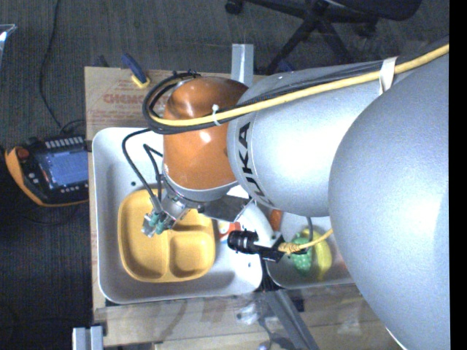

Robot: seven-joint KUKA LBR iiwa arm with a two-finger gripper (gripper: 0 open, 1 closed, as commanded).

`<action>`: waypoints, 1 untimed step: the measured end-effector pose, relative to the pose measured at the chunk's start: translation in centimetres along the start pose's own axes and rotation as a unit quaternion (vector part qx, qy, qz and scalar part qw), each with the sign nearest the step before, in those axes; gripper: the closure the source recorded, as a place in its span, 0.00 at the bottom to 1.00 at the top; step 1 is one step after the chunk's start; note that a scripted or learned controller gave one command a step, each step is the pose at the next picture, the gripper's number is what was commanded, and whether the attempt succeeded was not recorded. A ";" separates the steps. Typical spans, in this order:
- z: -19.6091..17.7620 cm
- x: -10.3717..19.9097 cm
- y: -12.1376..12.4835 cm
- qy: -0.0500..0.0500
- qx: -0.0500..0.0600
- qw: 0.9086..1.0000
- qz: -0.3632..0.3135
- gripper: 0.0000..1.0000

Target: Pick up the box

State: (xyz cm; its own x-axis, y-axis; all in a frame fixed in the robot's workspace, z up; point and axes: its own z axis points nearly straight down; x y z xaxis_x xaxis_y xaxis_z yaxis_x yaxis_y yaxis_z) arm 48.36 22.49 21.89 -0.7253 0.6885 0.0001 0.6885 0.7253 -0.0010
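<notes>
Camera view: my end effector [155,222] hangs over the yellow divided tray [182,257], at its upper-left compartment; finger state unreadable. Tray lies in left white bin [109,195]. Box not identifiable. Green-yellow object [312,257] right of tray.

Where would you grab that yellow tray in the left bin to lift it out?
Probably by its rim. The yellow tray lies flat in the left bin, open side up, with a ridge dividing its two hollows. A two-finger gripper coming straight down could pinch the raised outer wall on the near or left edge, where the arm does not cover it.
</notes>
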 end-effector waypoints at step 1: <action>2.2 0.0 -0.1 0.000 0.002 0.994 0.112 1.00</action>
State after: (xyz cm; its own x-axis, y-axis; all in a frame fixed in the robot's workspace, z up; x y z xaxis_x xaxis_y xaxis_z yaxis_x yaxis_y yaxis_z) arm 48.26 22.44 19.67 -0.5540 0.8325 0.0004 0.8325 0.5540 -0.0043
